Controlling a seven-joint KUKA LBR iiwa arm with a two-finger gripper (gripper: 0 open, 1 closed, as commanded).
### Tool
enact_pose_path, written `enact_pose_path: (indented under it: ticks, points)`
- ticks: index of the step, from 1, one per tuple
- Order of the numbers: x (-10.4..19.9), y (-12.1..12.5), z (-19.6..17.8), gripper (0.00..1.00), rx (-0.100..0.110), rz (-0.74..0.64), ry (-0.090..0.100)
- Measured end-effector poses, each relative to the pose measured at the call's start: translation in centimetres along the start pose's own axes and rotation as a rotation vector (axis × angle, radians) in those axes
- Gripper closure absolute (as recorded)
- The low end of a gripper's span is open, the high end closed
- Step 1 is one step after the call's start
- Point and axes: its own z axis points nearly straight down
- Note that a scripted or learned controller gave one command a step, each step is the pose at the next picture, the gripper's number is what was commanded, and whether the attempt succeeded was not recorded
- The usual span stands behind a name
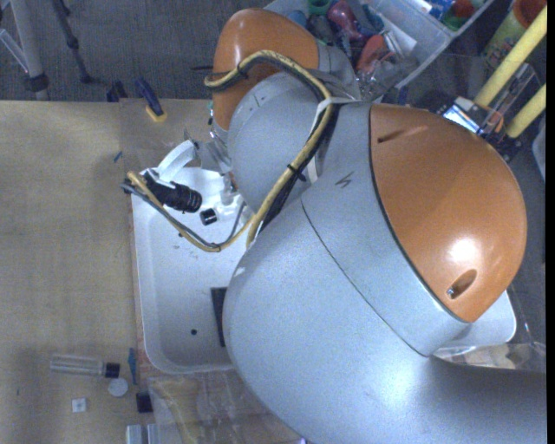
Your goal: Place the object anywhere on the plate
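Observation:
My grey and orange arm [364, 260] covers most of the bench and hides much of both bins. The left white bin [160, 286] is visible beside it. My gripper [224, 192] hangs low over the far end of this bin, largely hidden behind the wrist. A small black block [208, 217] lies on the bin floor just in front of the gripper; I cannot tell whether they touch. A dark flat thing [218, 316] pokes out from under the arm at the near side of the bin. A tiny dark speck [192, 330] lies near it.
On the tan bench to the left of the bin's near corner lie a clear tube [82, 365] and several small bits [130, 395]. A blue clamp [153, 106] sits at the far bench edge. Clutter fills a box [381, 26] at the back.

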Motion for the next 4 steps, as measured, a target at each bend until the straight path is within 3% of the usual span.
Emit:
enact_pose_path:
  ticks: [1, 2, 3, 4]
  points:
    - [-6.0, 1.4, -0.4, 1.00, 0.002, -0.326, -0.008]
    - [-0.4, -0.3, 4.3, 1.00, 0.001, -0.163, -0.003]
    - [-3.8, 4.1, 1.4, 1.00, 0.003, -0.577, -0.008]
    - [0.6, 1.4, 1.4, 1.00, 0.000, -0.253, -0.002]
